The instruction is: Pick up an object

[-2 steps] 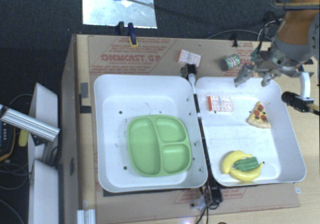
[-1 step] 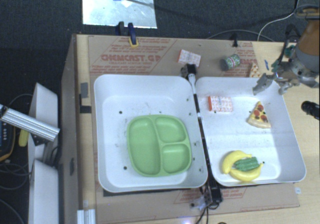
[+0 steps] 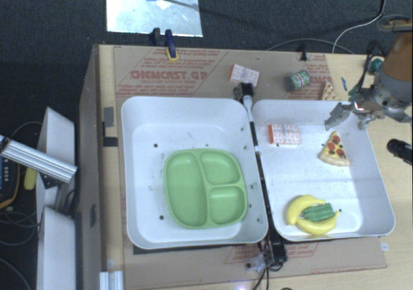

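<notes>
Two white bins sit side by side; the left bin [image 3: 139,153] holds a green divided plate [image 3: 205,188], lying flat and central. In the right bin [image 3: 361,179], my landmark, the banana with a green pepper [image 3: 314,214] lies by its near wall, a pizza slice [image 3: 334,150] toward its far right, and a red-and-white packet [image 3: 284,134] by its far left. The gripper [image 3: 353,114] hovers just beyond the pizza slice, fingers spread and empty, probably lining up on it.
</notes>
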You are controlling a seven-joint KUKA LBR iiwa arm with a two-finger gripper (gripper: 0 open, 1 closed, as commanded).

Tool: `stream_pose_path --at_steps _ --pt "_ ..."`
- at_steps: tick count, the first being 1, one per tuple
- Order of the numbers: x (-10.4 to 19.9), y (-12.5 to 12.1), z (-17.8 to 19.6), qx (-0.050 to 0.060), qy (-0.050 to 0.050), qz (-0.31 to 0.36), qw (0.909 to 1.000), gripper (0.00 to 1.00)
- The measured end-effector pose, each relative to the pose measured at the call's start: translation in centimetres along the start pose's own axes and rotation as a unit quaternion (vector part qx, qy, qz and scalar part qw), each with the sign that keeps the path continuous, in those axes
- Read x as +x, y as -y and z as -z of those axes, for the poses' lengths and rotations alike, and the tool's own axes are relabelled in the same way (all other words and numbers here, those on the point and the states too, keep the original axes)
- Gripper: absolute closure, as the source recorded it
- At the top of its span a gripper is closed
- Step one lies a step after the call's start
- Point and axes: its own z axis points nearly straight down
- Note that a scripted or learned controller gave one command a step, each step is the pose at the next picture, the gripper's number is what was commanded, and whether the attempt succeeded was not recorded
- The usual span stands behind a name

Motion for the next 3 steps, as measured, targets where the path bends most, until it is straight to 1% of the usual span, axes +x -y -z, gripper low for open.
stream_pose_path --at_steps 1,2,3 --pt "0.0 1.4 -4.4 -0.001 0.000 0.000 1.0000 0.00" --pt "0.0 1.8 -8.1 -0.001 0.000 0.000 1.0000 0.00" --pt "0.0 1.6 -7.0 -0.003 0.000 0.000 1.0000 1.00"
